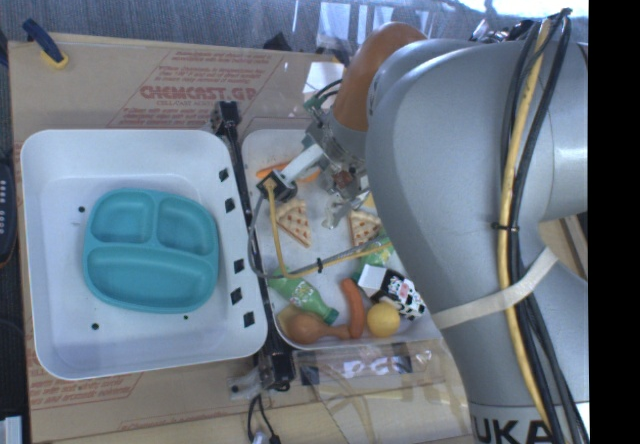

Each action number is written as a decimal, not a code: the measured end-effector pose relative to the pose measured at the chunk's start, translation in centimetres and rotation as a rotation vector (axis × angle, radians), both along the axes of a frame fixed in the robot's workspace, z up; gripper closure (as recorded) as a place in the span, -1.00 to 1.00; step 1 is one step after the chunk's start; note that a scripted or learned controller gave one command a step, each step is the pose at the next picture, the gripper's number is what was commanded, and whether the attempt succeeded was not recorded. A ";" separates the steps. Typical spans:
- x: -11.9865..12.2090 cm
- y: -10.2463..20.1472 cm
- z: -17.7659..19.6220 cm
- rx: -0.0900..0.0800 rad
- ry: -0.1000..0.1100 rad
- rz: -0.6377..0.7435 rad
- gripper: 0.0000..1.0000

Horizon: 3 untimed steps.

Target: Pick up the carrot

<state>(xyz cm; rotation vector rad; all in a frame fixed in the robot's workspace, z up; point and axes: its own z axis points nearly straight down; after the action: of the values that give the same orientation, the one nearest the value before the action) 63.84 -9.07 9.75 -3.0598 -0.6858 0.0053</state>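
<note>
**Cardboard-covered bench with two white bins**

The bench (130, 412) is covered with brown cardboard printed with red lettering along its far side. Two shallow white bins sit on it side by side, their near edges touching along a row of black clips. The left bin (40, 232) takes up the left half of the bench top; the right bin (262, 147) lies just beside it, partly hidden under the grey arm. A blue and yellow clamp (45, 44) grips the cardboard at the far left corner. A clear plastic strip (365, 368) lies on the bench along the right bin's near edge.
</note>
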 end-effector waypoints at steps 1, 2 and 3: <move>-0.2 0.1 0.5 0.006 0.013 0.006 1.00; -0.3 0.1 0.5 0.006 0.014 0.006 -1.00; 0.7 3.1 9.7 -0.006 -0.001 -0.225 -1.00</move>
<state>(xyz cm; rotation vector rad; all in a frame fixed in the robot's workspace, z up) 64.58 -5.97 19.43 -3.1231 -0.3383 0.0054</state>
